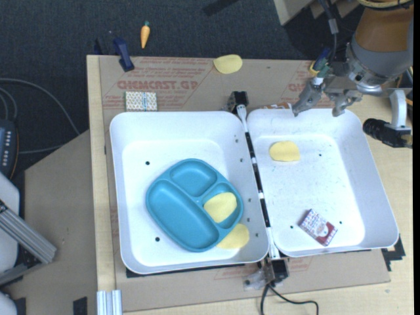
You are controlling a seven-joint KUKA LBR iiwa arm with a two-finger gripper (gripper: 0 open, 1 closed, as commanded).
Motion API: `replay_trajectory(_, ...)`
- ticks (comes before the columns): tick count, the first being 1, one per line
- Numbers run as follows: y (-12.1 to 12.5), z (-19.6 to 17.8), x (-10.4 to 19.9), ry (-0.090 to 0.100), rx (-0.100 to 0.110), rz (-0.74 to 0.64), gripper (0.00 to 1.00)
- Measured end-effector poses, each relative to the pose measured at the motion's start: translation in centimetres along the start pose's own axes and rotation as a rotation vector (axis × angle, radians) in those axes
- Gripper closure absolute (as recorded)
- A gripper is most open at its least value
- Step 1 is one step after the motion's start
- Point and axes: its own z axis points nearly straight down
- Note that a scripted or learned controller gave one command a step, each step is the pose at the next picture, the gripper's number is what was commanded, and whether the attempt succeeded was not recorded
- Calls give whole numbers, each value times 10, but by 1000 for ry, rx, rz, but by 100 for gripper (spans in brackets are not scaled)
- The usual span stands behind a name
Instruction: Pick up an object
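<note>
Yellow piece (285,151) lies flat in the right bin (367,176), toward its far left; a small red packet (317,226) sits near the front; gripper (321,104) hovers over the bin's far rim, its 2 fingers spread apart, pinching nothing.

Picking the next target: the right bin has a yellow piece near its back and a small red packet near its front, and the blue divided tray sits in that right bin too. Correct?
Not quite. The camera view shows the blue divided tray in the left bin, not the right bin. The yellow piece and small red packet are in the right bin, as you said.
</note>
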Motion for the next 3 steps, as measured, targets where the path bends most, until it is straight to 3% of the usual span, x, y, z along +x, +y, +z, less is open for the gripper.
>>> replay_trajectory(1,25,144,2,0,4,0,0)
replay_trajectory(2,12,186,1,0,1,1,0)
replay_trajectory(3,14,173,1,0,-5,1,100)
